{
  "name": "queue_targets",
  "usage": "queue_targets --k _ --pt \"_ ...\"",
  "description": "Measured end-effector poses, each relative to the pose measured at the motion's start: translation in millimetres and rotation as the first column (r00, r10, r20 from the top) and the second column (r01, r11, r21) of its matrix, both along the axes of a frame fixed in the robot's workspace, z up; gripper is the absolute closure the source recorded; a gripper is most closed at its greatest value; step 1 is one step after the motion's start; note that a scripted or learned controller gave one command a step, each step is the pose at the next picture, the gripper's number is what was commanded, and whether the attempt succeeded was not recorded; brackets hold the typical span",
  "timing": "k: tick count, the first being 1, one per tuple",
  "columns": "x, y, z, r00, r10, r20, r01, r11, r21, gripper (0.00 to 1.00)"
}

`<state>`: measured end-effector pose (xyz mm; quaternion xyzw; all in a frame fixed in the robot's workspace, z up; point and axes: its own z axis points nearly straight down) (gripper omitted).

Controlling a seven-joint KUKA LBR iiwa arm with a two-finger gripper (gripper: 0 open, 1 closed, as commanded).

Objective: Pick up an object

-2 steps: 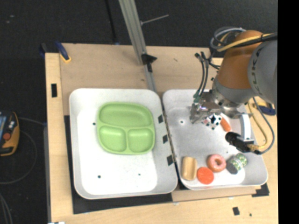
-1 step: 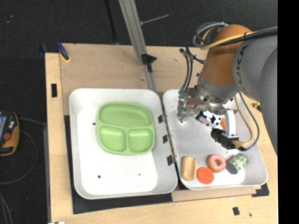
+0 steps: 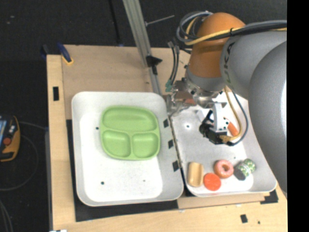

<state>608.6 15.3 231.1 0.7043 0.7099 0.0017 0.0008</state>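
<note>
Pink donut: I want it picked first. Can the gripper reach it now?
Probably yes: the pink donut lies uncovered in the right bin, though the orange ball close beside it may crowd a grasp.

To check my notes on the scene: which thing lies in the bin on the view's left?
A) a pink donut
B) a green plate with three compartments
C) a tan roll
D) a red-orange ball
B: the green three-compartment plate lies in the left bin; the pink donut sits in the right bin.
</note>
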Motion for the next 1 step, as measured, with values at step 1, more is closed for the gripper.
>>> queue_targets --k 1 --pt "22.1 51.5 -4.4 1.0 0.0 -0.002 0.0 1.0 0.0 1.0"
